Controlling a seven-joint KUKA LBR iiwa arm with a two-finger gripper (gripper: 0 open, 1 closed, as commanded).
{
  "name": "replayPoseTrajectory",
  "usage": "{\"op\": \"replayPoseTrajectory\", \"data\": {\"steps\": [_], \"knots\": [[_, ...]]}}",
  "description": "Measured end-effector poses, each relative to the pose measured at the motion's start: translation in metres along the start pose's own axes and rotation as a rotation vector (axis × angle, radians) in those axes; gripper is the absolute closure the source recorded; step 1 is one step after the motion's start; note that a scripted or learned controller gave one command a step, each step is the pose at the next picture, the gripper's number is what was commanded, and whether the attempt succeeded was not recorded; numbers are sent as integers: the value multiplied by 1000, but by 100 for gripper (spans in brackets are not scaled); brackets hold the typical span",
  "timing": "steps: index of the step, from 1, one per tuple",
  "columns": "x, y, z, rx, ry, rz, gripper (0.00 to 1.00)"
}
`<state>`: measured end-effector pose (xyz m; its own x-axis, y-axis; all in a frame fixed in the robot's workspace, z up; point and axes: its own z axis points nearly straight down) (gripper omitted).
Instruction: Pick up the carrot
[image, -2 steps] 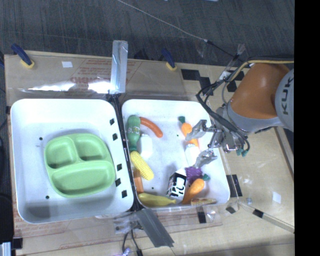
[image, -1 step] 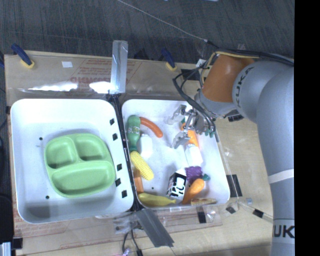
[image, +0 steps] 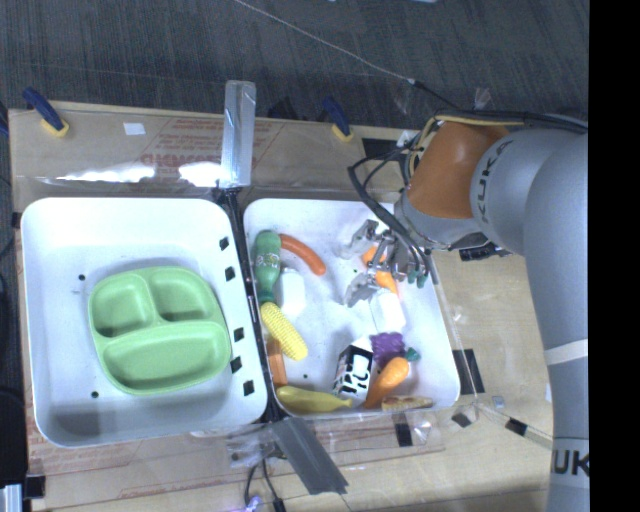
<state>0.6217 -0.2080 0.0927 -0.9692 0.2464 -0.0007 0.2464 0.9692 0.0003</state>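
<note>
The hand hangs in the upper right of the right bin, clenched on a small orange piece. The carrot lies near the bin's lower right corner, beside a purple item.

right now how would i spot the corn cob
Go to the white bin nearer the arm, along its wall beside the other bin. The corn cob lies there, just below a green vegetable. It is bright yellow with bumpy kernels, unlike the smooth banana further down.
</note>
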Motion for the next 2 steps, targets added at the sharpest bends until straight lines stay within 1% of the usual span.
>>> {"op": "replayPoseTrajectory", "data": {"steps": [1,2], "knots": [[-1,2,-11,1,-3,-10,100],[18,-8,-67,0,-5,331,100]]}}
